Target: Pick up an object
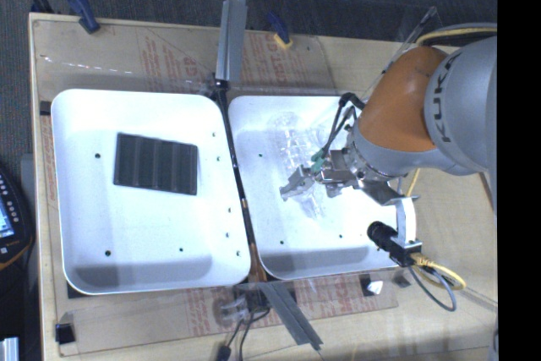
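A dark grey ribbed rectangular pad (156, 164) lies flat in the left bin (76, 207). In the right bin (279, 254), a crumpled clear plastic item (294, 141) lies near the far middle, hard to make out against the white floor. My gripper (311, 186) hangs low over the middle of the right bin, just in front of the clear plastic. Its two grey fingers (292, 183) are spread apart, so it stands open. I see nothing solid between them.
The arm's orange band (397, 110) and grey body cover the right bin's right side. A black cable fitting (387, 239) sits by that bin's near right corner. A metal bar (231, 38) stands behind the divider, and blue clamps (83, 11) hold the bench's far edge.
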You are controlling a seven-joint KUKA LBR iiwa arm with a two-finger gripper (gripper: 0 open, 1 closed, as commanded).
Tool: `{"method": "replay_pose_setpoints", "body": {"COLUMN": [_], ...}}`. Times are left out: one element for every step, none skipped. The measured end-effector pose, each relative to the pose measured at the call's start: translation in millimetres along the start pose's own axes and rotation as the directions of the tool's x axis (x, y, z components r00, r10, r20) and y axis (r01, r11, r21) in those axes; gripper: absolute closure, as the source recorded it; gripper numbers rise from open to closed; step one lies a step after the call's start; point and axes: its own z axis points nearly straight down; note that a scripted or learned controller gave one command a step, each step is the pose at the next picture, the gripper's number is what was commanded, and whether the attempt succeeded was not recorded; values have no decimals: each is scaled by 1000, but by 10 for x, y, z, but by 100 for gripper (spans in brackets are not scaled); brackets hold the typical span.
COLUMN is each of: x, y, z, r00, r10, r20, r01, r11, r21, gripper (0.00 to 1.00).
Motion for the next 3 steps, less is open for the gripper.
{"method": "replay_pose_setpoints", "body": {"x": [-256, -485, -572], "y": [611, 918, 1405], "z": [216, 948, 676], "r00": [999, 980, 986], "r10": [51, 201, 169], "r20": [1, 0, 0], "r01": [-51, -201, -169], "r11": [999, 980, 986], "r21": [0, -2, -5], "gripper": [0, 0, 0]}}
